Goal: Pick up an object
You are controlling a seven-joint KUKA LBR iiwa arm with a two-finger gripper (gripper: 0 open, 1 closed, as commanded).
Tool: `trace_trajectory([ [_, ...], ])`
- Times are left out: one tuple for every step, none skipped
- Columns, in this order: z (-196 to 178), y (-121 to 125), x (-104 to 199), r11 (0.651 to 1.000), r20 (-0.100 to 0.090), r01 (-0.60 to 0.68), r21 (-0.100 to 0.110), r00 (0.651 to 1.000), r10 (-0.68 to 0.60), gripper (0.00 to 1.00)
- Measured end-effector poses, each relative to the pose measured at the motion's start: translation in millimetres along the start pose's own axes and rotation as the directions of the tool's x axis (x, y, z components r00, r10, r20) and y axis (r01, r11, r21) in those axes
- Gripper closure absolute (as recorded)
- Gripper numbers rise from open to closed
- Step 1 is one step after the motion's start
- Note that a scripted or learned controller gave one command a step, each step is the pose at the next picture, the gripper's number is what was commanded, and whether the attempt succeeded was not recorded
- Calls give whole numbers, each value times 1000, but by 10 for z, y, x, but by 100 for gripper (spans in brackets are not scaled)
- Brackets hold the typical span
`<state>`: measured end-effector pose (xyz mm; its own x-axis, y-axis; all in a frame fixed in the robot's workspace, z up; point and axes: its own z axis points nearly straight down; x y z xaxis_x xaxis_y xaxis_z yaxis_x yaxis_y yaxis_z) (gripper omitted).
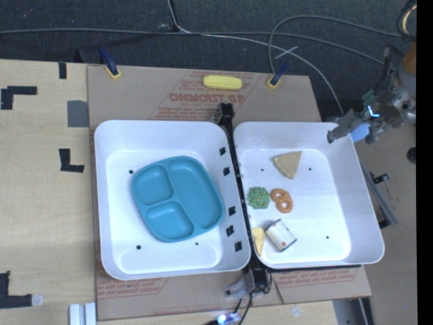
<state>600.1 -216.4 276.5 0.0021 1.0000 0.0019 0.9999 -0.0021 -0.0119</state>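
Counter (pixel 40 202) of pale wood fills the left side, marked with a few black and grey tape pieces. A brown cardboard sheet (pixel 196 100) lies on it under both bins, printed with red lettering that is too blurred to read with confidence. Two blue and yellow clamps (pixel 108 65) pin the sheet's far edge, and a yellow banana-shaped toy (pixel 222 82) rests on the cardboard just beyond the bins.

The left bin (pixel 108 141) is shallow and white. Inside it sits a blue divided plate (pixel 177 198) with three compartments, lying flat near the bin's middle.

Black clips (pixel 226 112) join the two bins along their shared edge.

The right bin (pixel 352 202), also white, holds the small things that could be picked up. A tan wedge-shaped piece (pixel 288 164) lies toward the far side. Nearer the camera, a green broccoli-like clump (pixel 258 197) sits just beside an orange pretzel-shaped piece (pixel 281 200). Closer still, a small yellow piece (pixel 258 240) lies against the left wall, near a white cylindrical can (pixel 281 235) tipped on its side; its label cannot be read.

At the far right, the arm's claw (pixel 338 131) hangs over the right bin's far right corner, above the rim and well apart from every object. Whether the claw is spread or pressed together cannot be told from this angle. Grey cables (pixel 298 29) loop over the dark floor behind.
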Motion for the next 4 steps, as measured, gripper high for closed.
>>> trace_trajectory([
  [-66,19,4,1000,3,3,-11,1000,-3,0],
  [408,-52,48,1000,2,3,-7,1000,-3,0],
  [1051,-39,22,1000,2,3,-5,1000,-3,0],
  [1684,-33,-22,1000,2,3,-6,1000,-3,0],
])
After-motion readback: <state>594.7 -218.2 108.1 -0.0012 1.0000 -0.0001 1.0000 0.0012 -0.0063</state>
